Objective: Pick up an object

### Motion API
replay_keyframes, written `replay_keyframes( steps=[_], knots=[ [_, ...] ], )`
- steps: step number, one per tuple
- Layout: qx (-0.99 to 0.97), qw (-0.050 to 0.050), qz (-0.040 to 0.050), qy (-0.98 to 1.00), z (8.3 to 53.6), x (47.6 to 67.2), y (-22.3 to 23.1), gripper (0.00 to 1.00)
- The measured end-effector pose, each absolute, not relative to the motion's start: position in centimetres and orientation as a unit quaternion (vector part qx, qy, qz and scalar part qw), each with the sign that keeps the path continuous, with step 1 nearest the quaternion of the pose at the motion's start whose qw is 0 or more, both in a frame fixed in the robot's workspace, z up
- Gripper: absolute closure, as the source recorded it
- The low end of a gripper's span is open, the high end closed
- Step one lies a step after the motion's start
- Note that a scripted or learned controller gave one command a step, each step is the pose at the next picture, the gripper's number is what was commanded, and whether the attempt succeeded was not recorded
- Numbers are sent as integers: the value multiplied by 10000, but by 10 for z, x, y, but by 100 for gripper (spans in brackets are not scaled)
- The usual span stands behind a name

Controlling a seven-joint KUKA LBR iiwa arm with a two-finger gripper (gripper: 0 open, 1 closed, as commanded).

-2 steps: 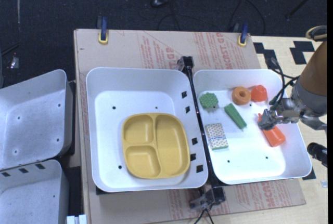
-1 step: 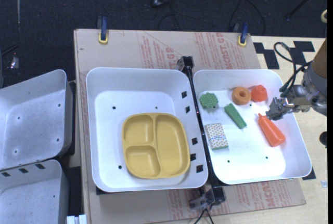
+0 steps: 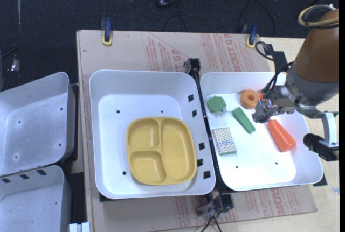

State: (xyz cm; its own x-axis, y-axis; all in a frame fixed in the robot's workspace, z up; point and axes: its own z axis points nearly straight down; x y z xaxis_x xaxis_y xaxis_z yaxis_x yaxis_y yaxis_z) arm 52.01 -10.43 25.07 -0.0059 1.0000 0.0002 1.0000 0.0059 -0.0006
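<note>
- Dark speckled flooring with loose cables surrounds a plywood bench (image 3: 140,53), which two clamps at its far edge pin down, presumably so it cannot shift under the arm.
- Two shallow white bins sit side by side on it, their inner walls touching; the left bin (image 3: 108,91) holds a yellow divided plate (image 3: 161,150) lying flat near its middle.
- Candidates for picking all lie in the right bin (image 3: 280,171), spread apart, which should leave room around each one for fingers to come down.
- A green knobbly piece (image 3: 216,103) lies near the dividing wall, a green stick (image 3: 243,120) slants just right of it, and a small patterned box (image 3: 224,140) lies nearer the camera.
- An orange ring (image 3: 249,98) sits toward the far side, and an orange carrot-like piece (image 3: 282,135) lies to the right.
- From the right, the arm reaches in, and the gripper (image 3: 264,112) hangs low over the bin between the ring, the stick and the carrot-like piece, close to all three.
- Whether the claw is clenched or released I cannot tell; its tips are dark and blurred together, and nothing is visibly held.
- My judgement: this is the descent toward a grasp, with the carrot-like piece or the ring the likeliest target.
</note>
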Motion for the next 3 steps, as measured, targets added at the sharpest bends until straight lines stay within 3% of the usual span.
replay_keyframes(
  steps=[3],
  knots=[
    [-7050, -6, -8, -7092, 264, 552, 45, 100]
  ],
)
